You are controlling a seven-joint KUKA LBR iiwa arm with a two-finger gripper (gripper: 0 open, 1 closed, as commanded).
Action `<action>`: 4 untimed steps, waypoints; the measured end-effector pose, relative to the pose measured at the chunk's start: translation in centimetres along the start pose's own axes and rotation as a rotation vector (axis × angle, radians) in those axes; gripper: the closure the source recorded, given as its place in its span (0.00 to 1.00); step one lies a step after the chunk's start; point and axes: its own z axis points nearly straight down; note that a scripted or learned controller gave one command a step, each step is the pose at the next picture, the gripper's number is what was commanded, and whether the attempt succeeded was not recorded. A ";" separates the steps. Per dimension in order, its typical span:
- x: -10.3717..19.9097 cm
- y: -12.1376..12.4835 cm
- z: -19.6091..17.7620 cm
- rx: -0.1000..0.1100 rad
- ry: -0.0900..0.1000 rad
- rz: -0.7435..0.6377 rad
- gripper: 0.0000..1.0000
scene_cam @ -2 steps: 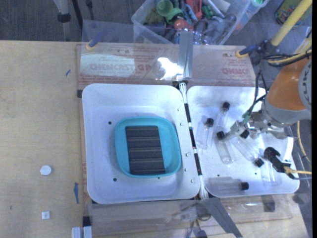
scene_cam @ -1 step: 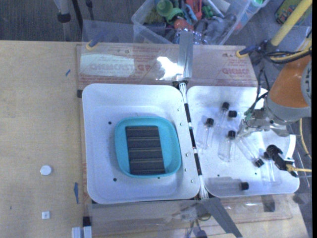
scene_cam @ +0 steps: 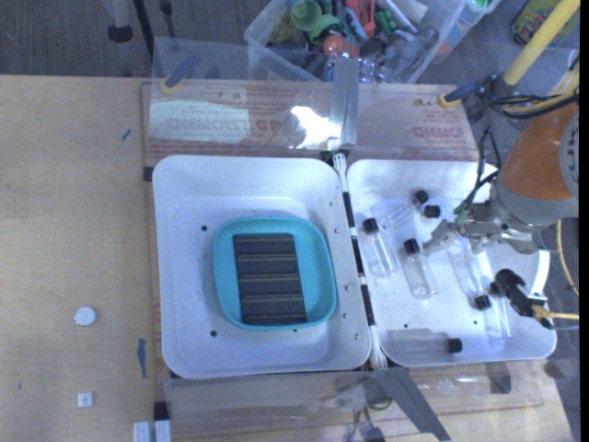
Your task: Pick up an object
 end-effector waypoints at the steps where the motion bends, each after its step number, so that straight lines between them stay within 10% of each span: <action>1: -3.4 1.4 1.2 0.003 0.004 -0.029 0.00; 2: -4.0 -2.8 1.0 0.000 0.008 -0.177 0.00; 3: -4.2 -2.7 0.0 -0.004 0.002 -0.175 1.00; 4: 2.7 0.8 -10.1 0.005 0.000 -0.203 1.00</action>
